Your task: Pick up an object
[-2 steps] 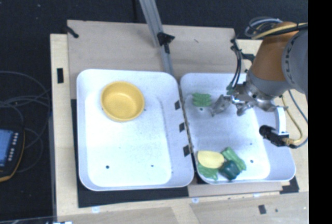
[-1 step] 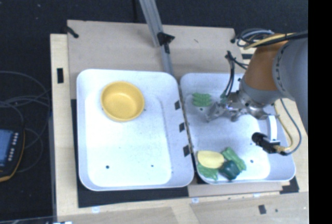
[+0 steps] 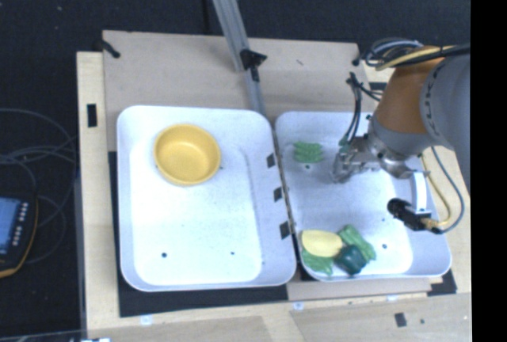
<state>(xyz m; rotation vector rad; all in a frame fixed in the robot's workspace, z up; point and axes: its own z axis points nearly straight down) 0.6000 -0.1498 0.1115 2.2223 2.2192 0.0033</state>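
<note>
Nearest the camera, a yellow piece (image 3: 317, 241), green piece (image 3: 356, 239) and teal block (image 3: 350, 259) crowd the right bin's (image 3: 396, 210) front corner. Farther back the gripper (image 3: 345, 168) hangs by a lone green toy (image 3: 308, 151); whether it is spread I cannot tell. That toy looks easiest: centre over it, then descend straight.

Cam setup: single fixed overhead, slanted.
Looks down on bench (image 3: 333, 63) from mid-height; left bin (image 3: 198, 253) and right bin (image 3: 380, 210) both fully in frame, dark floor around, arm (image 3: 412, 103) entering from frame right.
</note>
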